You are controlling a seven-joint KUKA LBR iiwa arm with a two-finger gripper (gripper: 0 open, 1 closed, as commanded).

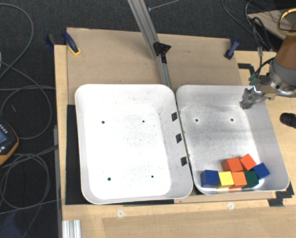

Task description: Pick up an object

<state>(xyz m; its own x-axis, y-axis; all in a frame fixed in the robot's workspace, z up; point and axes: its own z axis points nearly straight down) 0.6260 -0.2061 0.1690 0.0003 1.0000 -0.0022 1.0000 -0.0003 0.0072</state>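
Two shallow white bins, speckled and round-cornered: left bin (pixel 123 143), right bin (pixel 212 128). Small matte blocks (pixel 235 172), blue, yellow, orange and green, cluster in the right bin's near corner. Gripper (pixel 248 99) over that bin's far right edge, well apart from them; finger state cannot be told.

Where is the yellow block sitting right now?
The yellow block lies in the right bin, in the cluster at its near edge, between the blue block on its left and an orange block on its right.
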